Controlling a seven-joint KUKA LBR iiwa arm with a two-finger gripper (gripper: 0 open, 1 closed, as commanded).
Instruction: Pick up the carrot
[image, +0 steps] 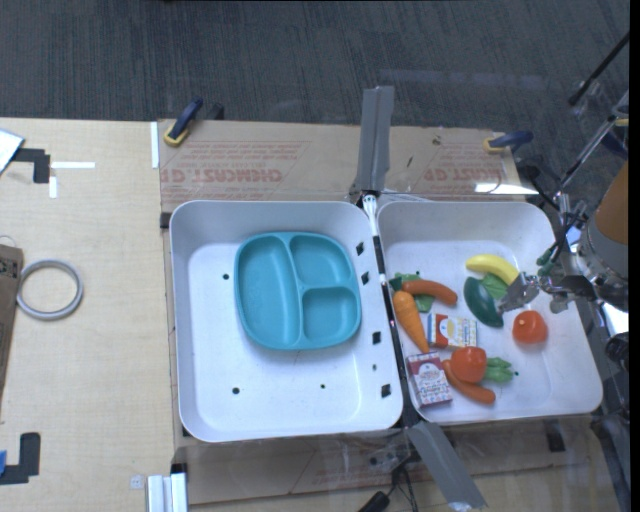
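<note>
- Hand (522, 292) sits at right centre of the frame, over the right bin (560, 395), with the arm (600, 275) coming in from the right edge.
- Can't tell whether it is spread or clenched; nothing visibly held in it.
- Hand tip is just beside the dark green vegetable (482, 300), below the banana (492, 267) and up-left of the tomato (529, 327).
- Carrot (409, 317) lies in the left part of the right bin, close to the divider between the bins, long axis running upper left to lower right, leafy end at the top.
- Carrot is well apart from the hand, with the green vegetable between them.
- Second orange piece (431, 290) lies just above the carrot, nearly horizontal, green top to the left.
- Small carton (452, 330) is just right of the carrot; red-and-white box (428, 380) sits below it near the front wall.
- Red pepper (468, 363) is right of that box, with another orange piece (472, 389) angled under it.
- Left bin (200, 330) holds a teal divided plate (298, 290) with three compartments.
- Light wooden surface (90, 380) at the left of the frame carries a roll of tape (45, 289).
- Cardboard sheet (260, 165) lies behind the bins, with a blue-and-yellow clamp (185, 121) at its upper left corner.
</note>
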